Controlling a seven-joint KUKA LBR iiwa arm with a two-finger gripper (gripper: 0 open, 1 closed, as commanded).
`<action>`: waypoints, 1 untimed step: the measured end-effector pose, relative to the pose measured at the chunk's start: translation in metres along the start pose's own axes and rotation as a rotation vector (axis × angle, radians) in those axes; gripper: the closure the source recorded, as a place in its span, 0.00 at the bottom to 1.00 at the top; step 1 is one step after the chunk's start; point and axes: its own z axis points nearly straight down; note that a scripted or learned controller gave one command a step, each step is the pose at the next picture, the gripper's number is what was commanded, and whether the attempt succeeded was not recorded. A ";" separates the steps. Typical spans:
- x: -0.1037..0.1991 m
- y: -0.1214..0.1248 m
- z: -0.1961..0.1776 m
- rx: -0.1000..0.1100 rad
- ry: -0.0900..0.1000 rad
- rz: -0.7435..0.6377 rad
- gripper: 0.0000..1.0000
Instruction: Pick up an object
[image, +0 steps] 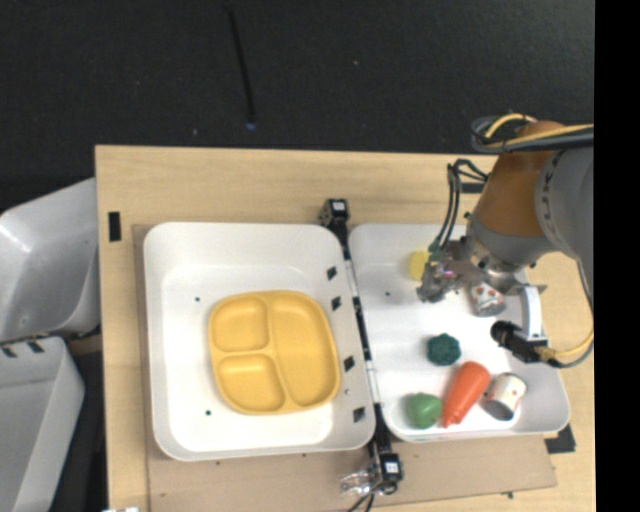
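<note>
The right bin (395, 330) holds several small objects. A yellow piece (417, 265) lies near its back, a dark green lump (444, 348) sits in the middle, and an orange carrot (464, 392) lies near the front between a light green piece (423, 408) and a white and brown cylinder (503, 395). A small white and red item (487, 299) sits under the wrist. My gripper (436, 281) hangs low over the back of this bin, just right of the yellow piece and above the dark green lump. Nothing is visibly held.
The left bin (175, 400) holds a yellow divided plate (272, 351). A black ridge with clips (352, 330) separates the two bins. The arm's orange band (510, 195) and cables stand over the right bin's back right corner.
</note>
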 end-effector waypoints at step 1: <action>0.000 0.000 0.000 0.000 0.000 0.000 1.00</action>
